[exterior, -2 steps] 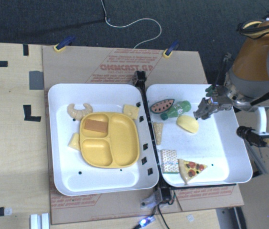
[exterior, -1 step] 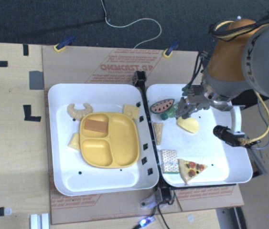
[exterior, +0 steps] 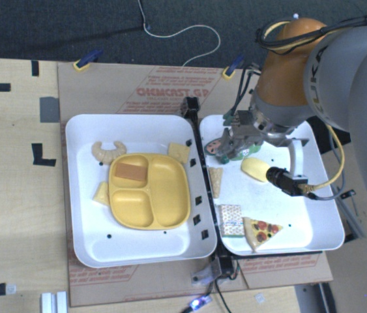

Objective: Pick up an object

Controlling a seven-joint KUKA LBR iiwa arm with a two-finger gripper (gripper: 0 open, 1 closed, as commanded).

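The grey arm with the orange band reaches in from the right and brings the jaws [exterior: 235, 145] low over the upper left corner of the right bin [exterior: 326, 237]. Whether they are apart or together, I cannot tell. Under them lies a small greenish and reddish object [exterior: 217, 149], touching or very close to them. A pale yellow object [exterior: 255, 169] lies just beside, near the black part of the tool. Lower in this bin are a tortilla chip [exterior: 215, 180], a patterned packet [exterior: 230, 219] and a pizza slice [exterior: 260, 231]. The left bin [exterior: 82, 132] holds a yellow divided plate [exterior: 150, 191] with a brown piece [exterior: 131, 170] in one compartment, and a croissant [exterior: 107, 151] beside the plate.
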